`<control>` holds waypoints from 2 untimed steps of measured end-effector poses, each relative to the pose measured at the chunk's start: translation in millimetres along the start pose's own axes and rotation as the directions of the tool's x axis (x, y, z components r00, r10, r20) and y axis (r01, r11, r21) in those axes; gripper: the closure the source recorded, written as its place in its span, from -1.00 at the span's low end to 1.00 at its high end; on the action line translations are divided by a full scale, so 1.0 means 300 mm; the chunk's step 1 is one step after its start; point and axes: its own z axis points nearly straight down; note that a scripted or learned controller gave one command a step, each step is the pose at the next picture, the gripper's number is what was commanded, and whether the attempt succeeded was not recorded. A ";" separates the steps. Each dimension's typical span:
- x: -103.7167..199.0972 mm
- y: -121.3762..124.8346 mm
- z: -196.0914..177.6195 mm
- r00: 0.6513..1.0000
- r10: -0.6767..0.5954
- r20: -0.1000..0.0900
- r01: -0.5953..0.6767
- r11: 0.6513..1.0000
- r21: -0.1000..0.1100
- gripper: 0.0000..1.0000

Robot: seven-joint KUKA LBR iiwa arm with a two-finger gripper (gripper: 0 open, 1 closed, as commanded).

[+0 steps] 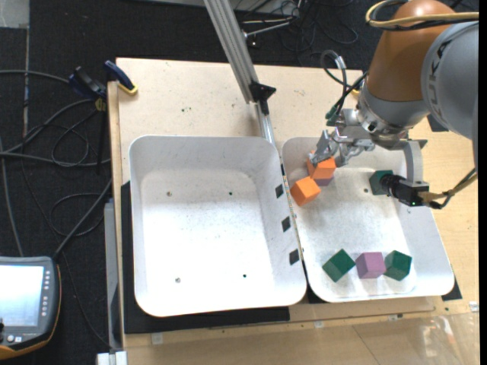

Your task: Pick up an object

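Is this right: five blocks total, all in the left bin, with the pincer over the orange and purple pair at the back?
Wrong bin. The camera view shows all five blocks in the right bin: the orange block and purple block at the back under the pincer, and two green blocks flanking a pink-purple block at the front. The rest stands.

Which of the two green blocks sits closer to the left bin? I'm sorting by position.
The green block left of the pink block. It sits nearer the bins' shared edge; the other green block lies on the pink block's far side.
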 end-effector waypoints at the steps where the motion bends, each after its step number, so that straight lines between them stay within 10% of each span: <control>1: 0.168 -0.010 0.031 1.000 0.000 0.000 0.000 1.000 0.001 1.00; 2: 0.310 -0.043 0.027 1.000 0.000 0.000 0.000 1.000 0.002 1.00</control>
